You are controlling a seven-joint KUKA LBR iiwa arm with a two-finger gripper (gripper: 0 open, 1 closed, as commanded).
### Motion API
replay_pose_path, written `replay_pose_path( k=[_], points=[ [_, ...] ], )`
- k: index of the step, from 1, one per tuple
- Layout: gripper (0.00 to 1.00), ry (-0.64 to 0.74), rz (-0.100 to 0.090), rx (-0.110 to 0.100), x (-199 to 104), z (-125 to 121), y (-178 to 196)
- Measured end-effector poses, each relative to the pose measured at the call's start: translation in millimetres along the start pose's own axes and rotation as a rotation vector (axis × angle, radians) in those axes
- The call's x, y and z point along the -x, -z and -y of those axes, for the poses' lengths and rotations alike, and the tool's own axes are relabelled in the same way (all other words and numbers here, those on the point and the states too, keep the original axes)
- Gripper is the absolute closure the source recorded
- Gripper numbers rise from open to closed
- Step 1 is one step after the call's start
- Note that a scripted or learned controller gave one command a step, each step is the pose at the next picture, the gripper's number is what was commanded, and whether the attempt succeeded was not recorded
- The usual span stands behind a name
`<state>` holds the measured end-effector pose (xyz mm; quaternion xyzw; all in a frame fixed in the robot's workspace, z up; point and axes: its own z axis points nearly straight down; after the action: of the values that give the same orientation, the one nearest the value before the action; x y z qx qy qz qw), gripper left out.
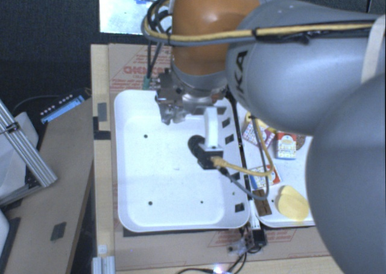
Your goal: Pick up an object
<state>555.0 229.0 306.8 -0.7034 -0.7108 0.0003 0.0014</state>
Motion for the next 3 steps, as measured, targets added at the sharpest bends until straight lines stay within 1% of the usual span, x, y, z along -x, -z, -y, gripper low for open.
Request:
replay_pose_path(
  k=[1, 2, 3],
  points=[
    [1.00, -0.006, 0.000, 0.015, -3.2, -114.2, 48.7],
    [1.00, -0.010, 0.004, -0.007, -4.0, -80.5, -56.5],
    [1.00, -0.009, 0.005, -0.013, -5.0, -1.0, -153.1]
  ],
)
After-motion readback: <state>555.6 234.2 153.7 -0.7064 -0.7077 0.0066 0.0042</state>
